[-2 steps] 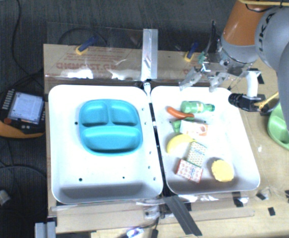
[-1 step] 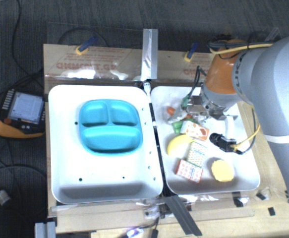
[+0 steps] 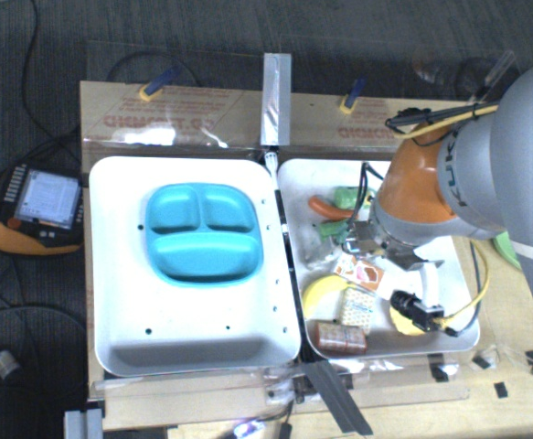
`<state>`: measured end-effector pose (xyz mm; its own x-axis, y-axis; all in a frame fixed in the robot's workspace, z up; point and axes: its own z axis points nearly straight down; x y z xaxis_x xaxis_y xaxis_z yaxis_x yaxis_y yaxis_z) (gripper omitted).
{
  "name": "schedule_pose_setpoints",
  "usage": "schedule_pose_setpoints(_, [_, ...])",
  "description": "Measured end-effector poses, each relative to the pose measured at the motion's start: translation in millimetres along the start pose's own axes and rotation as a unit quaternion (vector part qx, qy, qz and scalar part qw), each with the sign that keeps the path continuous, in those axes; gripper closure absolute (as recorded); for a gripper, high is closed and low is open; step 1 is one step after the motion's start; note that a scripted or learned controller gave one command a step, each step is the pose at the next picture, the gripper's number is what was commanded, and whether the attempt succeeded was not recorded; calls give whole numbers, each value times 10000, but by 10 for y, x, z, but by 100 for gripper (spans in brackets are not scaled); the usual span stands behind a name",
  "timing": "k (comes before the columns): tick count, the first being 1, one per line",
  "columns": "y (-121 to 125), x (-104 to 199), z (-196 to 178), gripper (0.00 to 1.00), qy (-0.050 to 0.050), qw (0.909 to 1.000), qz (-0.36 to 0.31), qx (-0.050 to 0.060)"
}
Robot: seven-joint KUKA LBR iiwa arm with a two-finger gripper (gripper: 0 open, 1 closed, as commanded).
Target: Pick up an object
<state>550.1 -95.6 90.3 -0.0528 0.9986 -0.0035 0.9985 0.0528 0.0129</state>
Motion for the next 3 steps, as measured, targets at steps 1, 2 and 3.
schedule_pose_setpoints(1, [-323, -379, -2, 0, -1, 10000, -42, -13])
schedule_pose_setpoints(2, [-303, -359, -86, 100, 24, 10000, -63, -22])
schedule_pose_setpoints(3, [-369, 500, -1318, 100, 22, 9999, -79, 84])
